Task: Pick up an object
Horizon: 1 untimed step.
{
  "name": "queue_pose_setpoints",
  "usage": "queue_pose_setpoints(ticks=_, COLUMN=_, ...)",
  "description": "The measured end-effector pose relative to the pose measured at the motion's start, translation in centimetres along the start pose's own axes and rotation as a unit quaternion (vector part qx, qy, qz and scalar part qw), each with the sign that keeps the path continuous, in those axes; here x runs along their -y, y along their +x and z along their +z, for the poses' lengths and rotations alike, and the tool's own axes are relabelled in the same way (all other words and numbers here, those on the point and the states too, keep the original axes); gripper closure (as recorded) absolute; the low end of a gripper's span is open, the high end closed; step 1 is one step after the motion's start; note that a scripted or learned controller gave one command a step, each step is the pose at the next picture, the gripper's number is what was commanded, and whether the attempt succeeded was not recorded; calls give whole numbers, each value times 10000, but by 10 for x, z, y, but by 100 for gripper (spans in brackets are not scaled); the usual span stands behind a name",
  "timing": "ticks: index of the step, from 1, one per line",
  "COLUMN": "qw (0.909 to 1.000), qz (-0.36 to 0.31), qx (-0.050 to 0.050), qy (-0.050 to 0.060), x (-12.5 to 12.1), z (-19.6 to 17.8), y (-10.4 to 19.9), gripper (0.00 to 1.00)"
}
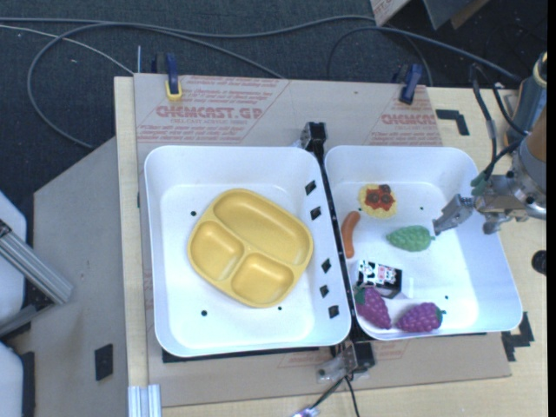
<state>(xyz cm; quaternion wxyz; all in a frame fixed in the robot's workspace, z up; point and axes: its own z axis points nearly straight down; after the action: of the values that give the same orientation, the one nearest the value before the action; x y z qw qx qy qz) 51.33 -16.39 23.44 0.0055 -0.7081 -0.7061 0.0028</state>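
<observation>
The fingers (473,215) hang spread and empty, the green leafy toy (409,238) lying just left of them.

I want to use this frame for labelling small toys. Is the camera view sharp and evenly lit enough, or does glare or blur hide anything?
Camera view: lighting is fairly even, with the white bins bright but not blown out; shadows are soft and short, as under the yellow tray; the toys read clearly, like the green leaf and the hot dog; the gripper looks slightly soft.

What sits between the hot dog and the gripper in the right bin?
In the camera view, a green leafy toy lies between the hot dog and the gripper.
</observation>
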Motion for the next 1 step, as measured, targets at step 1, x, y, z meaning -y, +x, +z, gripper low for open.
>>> queue_pose_setpoints(ticks=1, qw=10000, qz=-15, qx=12, qy=-52, x=-2, z=-5, y=0, gripper=0)
